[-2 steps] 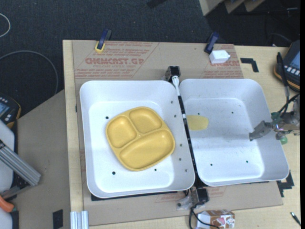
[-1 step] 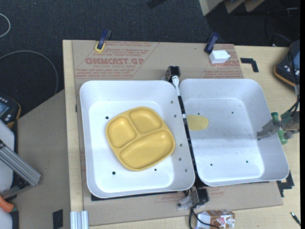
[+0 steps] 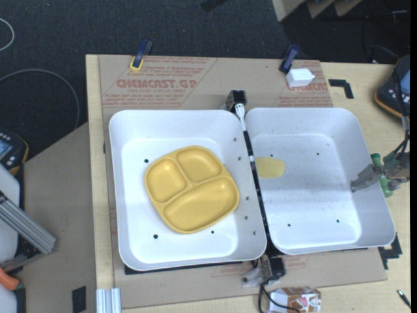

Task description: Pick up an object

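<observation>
A yellow divided plate [image 3: 191, 189] with three compartments lies in the middle of the left white bin [image 3: 130, 135]. A small flat yellow piece [image 3: 270, 168] rests on the floor of the right white bin [image 3: 339, 126], close to its left wall. My gripper [image 3: 378, 173] hangs at the right rim of the right bin, far from both yellow things, with green parts and a grey finger [image 3: 363, 180] pointing down-left. Nothing shows between its fingers.
The bins sit side by side on a brown cardboard sheet [image 3: 195, 83]. Clamps [image 3: 139, 56] hold the sheet's far edge, and a white block [image 3: 300, 77] lies near the second one. Cables and a small device [image 3: 293, 298] lie at the front edge.
</observation>
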`<state>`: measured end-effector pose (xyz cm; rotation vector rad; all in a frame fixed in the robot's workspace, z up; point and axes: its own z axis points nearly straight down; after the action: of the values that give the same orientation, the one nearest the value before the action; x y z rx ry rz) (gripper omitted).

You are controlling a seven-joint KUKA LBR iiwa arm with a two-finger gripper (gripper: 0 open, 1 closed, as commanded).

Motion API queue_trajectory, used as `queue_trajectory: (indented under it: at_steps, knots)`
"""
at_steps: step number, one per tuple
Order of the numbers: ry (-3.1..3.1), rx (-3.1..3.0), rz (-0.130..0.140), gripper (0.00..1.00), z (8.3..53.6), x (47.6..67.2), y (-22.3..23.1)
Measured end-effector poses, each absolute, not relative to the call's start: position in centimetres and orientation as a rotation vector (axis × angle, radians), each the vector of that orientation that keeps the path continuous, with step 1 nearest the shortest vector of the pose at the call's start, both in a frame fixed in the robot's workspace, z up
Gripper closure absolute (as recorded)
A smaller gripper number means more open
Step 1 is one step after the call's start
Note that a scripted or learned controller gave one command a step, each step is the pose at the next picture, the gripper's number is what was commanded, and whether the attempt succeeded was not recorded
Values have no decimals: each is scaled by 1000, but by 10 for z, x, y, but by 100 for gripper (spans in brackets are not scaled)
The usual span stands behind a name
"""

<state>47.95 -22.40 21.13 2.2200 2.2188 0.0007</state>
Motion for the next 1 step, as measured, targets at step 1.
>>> queue_trajectory:
  at_steps: [1]
  knots:
    - [2219,2220,1,0,211,480,-224]
